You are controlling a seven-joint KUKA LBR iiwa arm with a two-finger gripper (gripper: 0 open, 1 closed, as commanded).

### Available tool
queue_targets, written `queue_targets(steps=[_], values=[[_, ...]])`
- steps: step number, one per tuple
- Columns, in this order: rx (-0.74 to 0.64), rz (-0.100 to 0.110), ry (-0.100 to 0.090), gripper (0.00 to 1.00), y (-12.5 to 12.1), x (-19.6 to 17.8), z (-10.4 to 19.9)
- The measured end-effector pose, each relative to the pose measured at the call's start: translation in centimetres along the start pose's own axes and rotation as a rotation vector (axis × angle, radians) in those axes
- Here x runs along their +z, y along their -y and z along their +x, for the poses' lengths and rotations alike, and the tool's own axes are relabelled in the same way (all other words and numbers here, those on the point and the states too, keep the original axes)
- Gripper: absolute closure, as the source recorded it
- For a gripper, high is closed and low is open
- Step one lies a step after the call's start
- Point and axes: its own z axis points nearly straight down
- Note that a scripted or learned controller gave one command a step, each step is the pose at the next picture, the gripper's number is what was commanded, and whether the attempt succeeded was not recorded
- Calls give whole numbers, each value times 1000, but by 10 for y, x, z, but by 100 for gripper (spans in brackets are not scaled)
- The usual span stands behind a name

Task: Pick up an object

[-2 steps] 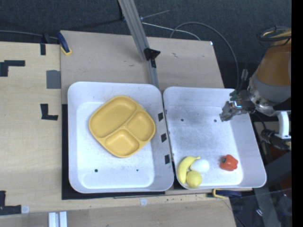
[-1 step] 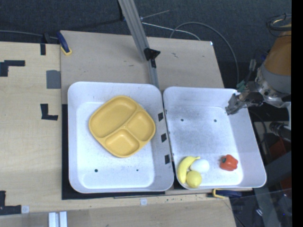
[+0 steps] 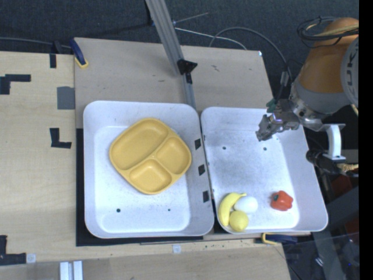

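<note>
Overhead, at a slant, a wooden bench holds two shallow white bins set side by side and touching. A grey arm with an orange band (image 3: 326, 63) reaches in from the right, and its gripper (image 3: 265, 128) hangs over the upper part of the right bin (image 3: 233, 118). How the jaws stand cannot be told, since the gripper is small and dark against the bin floor; nothing is seen between them, and they are well apart from every object. At the near edge of the right bin lie a yellow banana (image 3: 228, 204), a white egg (image 3: 246, 204) and a yellow lemon (image 3: 238, 220), all touching one another. A red pepper (image 3: 281, 200) sits nearby to their right. A yellow divided plate (image 3: 150, 155) rests in the left bin (image 3: 96, 156).
</note>
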Motion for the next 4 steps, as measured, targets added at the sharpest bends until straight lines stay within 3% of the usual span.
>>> queue_targets(steps=[2,4], values=[[-1,1,0,100,-39,19,103],[-1,-1,-1,100,-63,20,200]])
